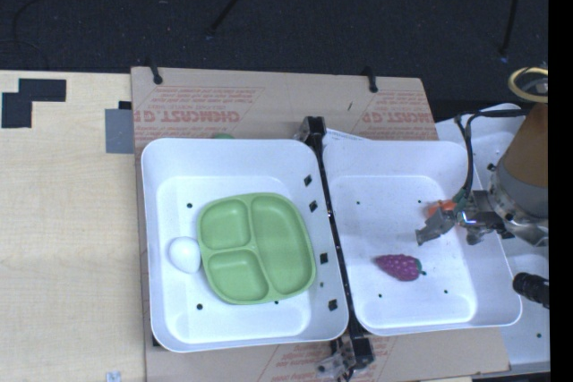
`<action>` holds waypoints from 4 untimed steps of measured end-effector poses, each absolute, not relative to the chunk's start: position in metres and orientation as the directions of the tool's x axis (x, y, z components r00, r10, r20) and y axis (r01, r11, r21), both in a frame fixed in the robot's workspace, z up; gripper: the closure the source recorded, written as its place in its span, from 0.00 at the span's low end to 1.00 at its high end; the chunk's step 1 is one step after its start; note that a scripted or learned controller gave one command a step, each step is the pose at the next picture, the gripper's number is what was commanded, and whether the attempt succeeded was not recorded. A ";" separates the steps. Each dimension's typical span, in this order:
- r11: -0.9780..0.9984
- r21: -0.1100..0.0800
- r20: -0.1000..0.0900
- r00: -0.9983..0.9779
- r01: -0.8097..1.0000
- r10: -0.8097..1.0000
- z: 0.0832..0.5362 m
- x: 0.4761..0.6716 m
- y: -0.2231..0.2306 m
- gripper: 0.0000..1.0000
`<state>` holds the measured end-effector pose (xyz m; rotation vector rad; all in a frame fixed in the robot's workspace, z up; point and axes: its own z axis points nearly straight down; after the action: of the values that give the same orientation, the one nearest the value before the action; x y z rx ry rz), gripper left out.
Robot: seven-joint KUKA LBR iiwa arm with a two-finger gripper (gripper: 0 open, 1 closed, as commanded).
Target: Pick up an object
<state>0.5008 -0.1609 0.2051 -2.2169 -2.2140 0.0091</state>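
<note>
Right now my gripper (440, 224) hangs empty, jaws parted, over the right bin (394, 165), because the purple grape bunch (398, 267) lying just below-left of it looks my nearest pick.

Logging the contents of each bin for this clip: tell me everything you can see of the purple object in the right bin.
The purple object is a small, bumpy, oval lump that looks like a toy bunch of grapes, dark magenta with a matte, plastic look and a small greenish tip at its right end. It lies on its side on the floor of the right bin, toward the near edge, long axis roughly left to right. Only the bin floor touches it; the gripper is above and to its right, apart from it.
</note>
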 end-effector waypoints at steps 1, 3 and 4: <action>0.000 -0.002 0.000 0.000 1.000 1.000 0.209 0.503 -0.161 0.00; -0.001 0.003 -0.001 0.001 1.000 1.000 0.107 0.505 -0.160 0.00; -0.006 -0.005 0.002 0.006 1.000 1.000 0.114 0.503 -0.160 1.00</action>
<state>0.5028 -0.1599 0.1139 -2.2249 -2.2112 0.0025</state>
